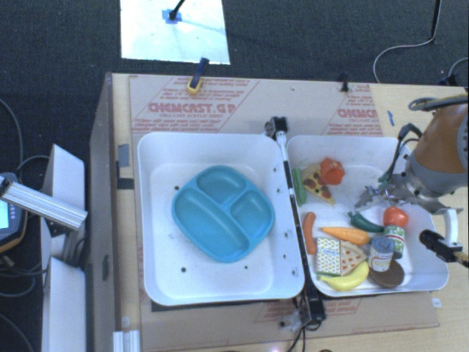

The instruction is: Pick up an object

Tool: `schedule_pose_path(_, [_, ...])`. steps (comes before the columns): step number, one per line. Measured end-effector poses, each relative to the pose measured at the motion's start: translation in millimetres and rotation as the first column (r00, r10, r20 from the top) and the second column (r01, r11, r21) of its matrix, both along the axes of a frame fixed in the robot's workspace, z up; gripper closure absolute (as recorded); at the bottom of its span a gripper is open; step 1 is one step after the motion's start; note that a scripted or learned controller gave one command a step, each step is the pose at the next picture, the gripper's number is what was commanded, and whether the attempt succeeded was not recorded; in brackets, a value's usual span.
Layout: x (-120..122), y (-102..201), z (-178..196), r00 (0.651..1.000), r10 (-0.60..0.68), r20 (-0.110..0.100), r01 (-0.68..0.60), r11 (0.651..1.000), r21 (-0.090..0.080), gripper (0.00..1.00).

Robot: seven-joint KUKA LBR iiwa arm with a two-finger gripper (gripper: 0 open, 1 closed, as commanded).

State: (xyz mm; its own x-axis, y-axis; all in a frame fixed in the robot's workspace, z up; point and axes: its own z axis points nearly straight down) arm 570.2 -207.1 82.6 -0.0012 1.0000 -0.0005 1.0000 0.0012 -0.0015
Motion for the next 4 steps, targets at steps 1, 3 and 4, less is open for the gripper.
schedule_pose_path(1, [49,38,80,1.0,0.004,0.005,-0.004,1.0,0.0,0.0])
schedule_pose_path(3, [27,119,6,1.0,-0.002,0.014,0.002,1.0,-0.005,0.0])
schedule_pose_path(4, [69,95,5,1.0,0.003,0.012,-0.003,1.0,0.0,0.0])
